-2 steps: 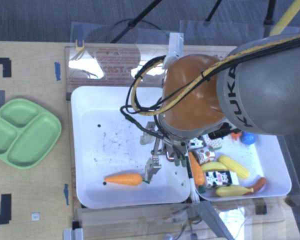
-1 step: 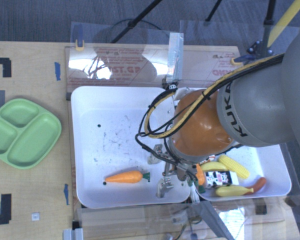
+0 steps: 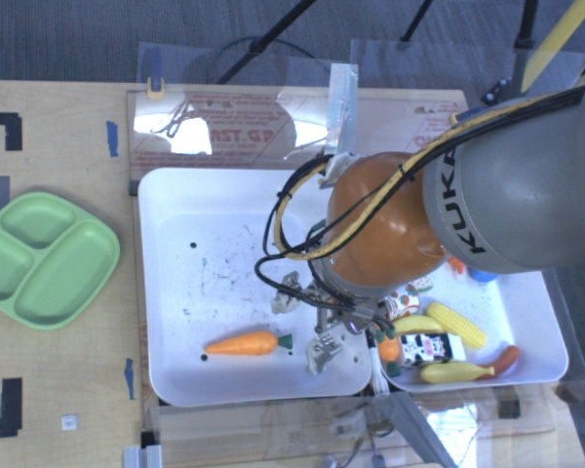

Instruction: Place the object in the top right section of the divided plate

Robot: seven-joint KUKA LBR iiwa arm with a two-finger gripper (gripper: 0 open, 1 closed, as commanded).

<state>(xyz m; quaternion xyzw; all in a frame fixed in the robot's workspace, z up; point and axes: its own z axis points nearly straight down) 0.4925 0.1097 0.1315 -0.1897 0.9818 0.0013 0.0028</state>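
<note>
An orange toy carrot (image 3: 242, 344) with a green tip lies near the front edge of the left white bin (image 3: 205, 222). My gripper (image 3: 322, 352) hangs just right of the carrot, low over the bin's front right corner, below the orange wrist band (image 3: 380, 227). Nothing shows between its fingers. The green divided plate (image 3: 45, 258) rests on the wooden bench far to the left, outside the bins, with nothing in its sections.
The right bin (image 3: 536, 305) holds several toys: a yellow corn cob (image 3: 455, 324), a banana (image 3: 453, 370), a small printed box (image 3: 424, 347) and a red piece (image 3: 507, 359). The big grey arm covers much of that bin. Clear plastic sheeting lies behind the bins.
</note>
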